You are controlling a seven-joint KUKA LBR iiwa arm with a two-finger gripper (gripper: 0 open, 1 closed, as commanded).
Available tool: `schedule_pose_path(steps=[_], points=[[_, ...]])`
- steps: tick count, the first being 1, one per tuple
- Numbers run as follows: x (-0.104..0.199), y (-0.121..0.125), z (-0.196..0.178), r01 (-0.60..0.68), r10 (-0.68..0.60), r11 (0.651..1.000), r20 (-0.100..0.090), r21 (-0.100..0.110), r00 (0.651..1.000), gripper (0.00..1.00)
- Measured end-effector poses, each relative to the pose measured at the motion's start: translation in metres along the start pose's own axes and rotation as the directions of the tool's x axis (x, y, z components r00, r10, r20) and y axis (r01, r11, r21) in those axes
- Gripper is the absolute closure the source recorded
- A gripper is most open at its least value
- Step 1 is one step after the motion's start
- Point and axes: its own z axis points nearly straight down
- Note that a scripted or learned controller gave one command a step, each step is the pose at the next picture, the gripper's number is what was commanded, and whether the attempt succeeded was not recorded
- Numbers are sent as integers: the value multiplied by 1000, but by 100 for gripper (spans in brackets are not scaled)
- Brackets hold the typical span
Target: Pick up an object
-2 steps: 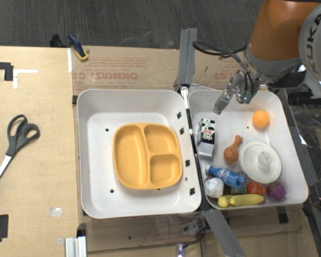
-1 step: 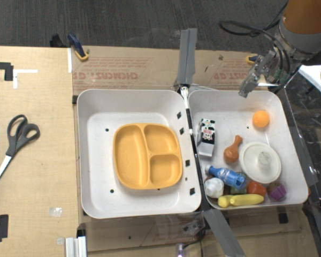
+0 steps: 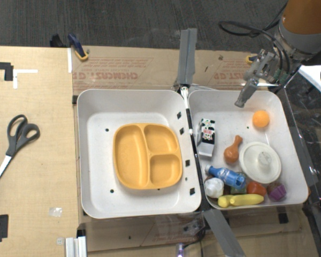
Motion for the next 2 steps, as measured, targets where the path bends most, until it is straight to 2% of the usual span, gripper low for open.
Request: schedule_pose_path(steps=[1, 2], points=[[3, -90, 100, -127, 127, 992, -2, 1, 992, 0], [-6, -53, 230, -86, 86, 996, 1, -1, 996, 0]])
